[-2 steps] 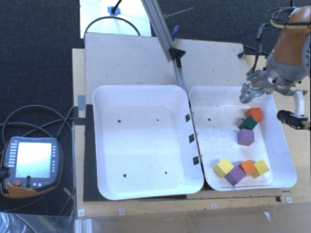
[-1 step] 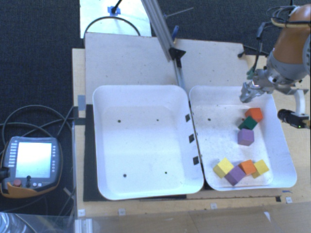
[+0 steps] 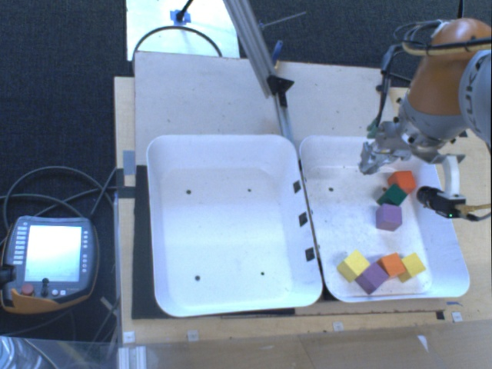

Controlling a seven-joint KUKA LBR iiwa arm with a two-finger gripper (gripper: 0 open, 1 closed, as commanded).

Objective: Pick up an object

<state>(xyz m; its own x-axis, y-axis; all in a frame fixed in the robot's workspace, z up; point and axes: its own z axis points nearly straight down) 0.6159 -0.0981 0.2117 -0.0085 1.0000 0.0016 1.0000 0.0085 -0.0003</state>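
Observation:
My gripper (image 3: 374,161) hangs over the back of the right bin (image 3: 338,214), just left of and above an orange block (image 3: 403,181). A dark green block (image 3: 393,196) lies right below the orange one, and a purple block (image 3: 389,217) sits below that. Along the bin's front wall are a yellow block (image 3: 354,265), a second purple block (image 3: 372,277), an orange block (image 3: 393,264) and a small yellow block (image 3: 413,265). I see nothing between the fingers.
The left bin (image 3: 165,206) stands beside the right one, with a ridge between them. A slanted metal pole (image 3: 254,37) crosses the back of the bench. A teach pendant (image 3: 50,264) lies off the bench at the left.

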